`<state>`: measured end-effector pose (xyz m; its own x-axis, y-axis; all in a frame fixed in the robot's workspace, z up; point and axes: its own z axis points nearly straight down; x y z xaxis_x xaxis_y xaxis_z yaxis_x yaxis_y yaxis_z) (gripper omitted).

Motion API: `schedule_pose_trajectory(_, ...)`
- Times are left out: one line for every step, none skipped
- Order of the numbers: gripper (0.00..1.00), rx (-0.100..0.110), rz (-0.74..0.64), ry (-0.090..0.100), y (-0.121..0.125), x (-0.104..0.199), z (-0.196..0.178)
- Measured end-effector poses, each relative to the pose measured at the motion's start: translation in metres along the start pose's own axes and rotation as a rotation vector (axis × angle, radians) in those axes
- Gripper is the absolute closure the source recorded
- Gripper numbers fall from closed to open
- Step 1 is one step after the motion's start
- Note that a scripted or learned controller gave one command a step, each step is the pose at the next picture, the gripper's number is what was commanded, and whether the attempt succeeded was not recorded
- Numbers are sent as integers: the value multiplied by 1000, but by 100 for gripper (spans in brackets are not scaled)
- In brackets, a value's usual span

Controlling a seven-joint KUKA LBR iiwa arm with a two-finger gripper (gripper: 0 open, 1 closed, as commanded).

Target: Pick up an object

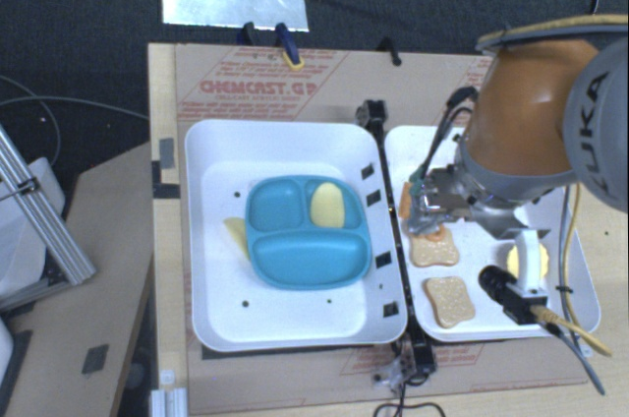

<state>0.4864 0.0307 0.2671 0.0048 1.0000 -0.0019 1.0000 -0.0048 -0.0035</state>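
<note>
Toast (433, 251) under arm (536, 110), "CHEMCAST" on cardboard (257, 71)

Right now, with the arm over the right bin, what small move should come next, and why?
Probably a short straight descent. The hand sits low at the right bin's left side, just above the upper toast slice, with nothing visibly held. Whether its grip is open, the view does not settle.

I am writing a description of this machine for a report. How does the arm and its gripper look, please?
The arm is thick and rounded, with a wide orange band and grey housing that carries dark letters along its right side. A thin black cable curves down beside it toward the gripper, which is a small block of grey metal and black parts. A yellow cable hangs down at the arm's right.
</note>
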Motion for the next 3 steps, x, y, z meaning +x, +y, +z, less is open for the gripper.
schedule_pose_trajectory(100,-24,-9,4,1,-1,-153)
schedule_pose_trajectory(100,3,-11,2,-1,28,-52)
schedule_pose_trajectory(100,-13,-4,2,1,0,-127)
